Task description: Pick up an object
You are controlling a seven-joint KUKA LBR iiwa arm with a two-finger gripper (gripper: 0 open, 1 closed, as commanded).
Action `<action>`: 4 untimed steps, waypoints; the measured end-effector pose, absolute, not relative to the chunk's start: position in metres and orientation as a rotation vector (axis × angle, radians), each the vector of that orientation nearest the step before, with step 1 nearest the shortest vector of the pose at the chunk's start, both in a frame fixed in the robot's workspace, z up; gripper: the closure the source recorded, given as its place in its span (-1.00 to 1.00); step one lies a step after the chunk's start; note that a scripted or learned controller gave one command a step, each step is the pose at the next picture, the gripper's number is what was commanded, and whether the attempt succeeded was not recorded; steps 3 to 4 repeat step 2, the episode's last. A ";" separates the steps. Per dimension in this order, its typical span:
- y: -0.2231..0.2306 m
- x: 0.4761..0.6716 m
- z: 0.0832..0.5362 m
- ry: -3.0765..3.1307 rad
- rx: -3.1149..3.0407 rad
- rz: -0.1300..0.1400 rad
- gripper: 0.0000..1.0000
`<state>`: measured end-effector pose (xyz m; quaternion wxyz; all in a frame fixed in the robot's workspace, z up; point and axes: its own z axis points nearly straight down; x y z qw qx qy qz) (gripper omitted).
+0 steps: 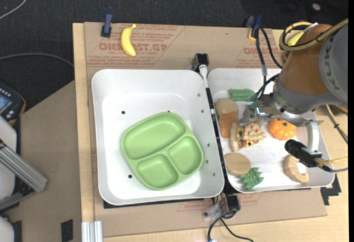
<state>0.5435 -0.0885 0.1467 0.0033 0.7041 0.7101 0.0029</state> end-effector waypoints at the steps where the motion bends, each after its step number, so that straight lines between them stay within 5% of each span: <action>1: -0.029 0.570 0.187 2.225 2.213 0.005 1.00; 2: 0.048 0.531 0.184 2.236 2.217 -0.001 1.00; 4: 0.048 0.531 0.184 2.236 2.217 -0.001 1.00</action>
